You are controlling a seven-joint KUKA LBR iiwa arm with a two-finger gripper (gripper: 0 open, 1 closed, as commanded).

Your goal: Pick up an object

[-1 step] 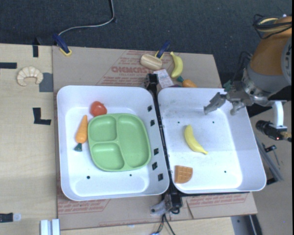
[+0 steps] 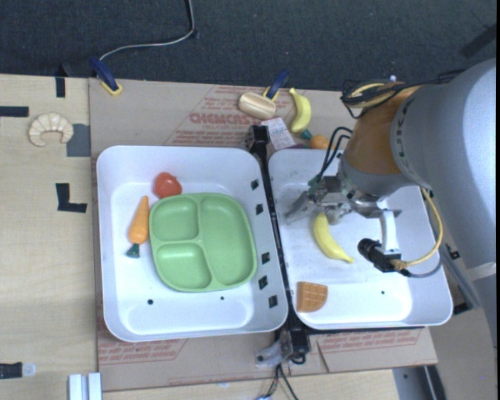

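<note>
Nearest the camera, a waffle (image 2: 312, 296) sits at the front of the right bin (image 2: 417, 307), and a banana (image 2: 328, 238) lies mid-bin. The pincer (image 2: 321, 202) is right at the banana's top end; can't tell how open it is. Left bin (image 2: 121, 307) holds a green plate (image 2: 203, 242), carrot (image 2: 139, 220) and tomato (image 2: 167, 185).

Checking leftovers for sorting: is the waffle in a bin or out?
In: the waffle lies on the right bin floor, near its front-left corner.

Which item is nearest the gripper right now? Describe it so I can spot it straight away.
Look in the right-hand white bin, just under the gripper. The yellow banana lies there near the bin's middle. A second banana sits outside on the cardboard, and the bin's waffle is square and orange-brown.
</note>
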